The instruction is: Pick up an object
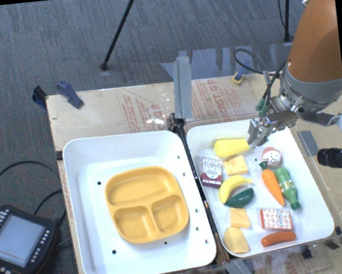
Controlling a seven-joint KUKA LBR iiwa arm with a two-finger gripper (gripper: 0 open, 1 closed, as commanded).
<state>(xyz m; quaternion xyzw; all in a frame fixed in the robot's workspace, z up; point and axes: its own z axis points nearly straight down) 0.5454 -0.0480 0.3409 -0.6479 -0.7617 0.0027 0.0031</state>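
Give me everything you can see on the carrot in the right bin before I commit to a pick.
The carrot is an orange toy, plastic-looking, with a small green stub at its upper end and a taper toward the lower right. It lies flat on the right bin floor, slanted. A green bottle lies alongside its right flank, seemingly touching. A round red-and-white piece sits just above its top. The claw hovers farther up, near the yellow block.

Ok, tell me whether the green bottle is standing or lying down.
Lying down: the green bottle rests on its side in the right bin, beside the carrot.
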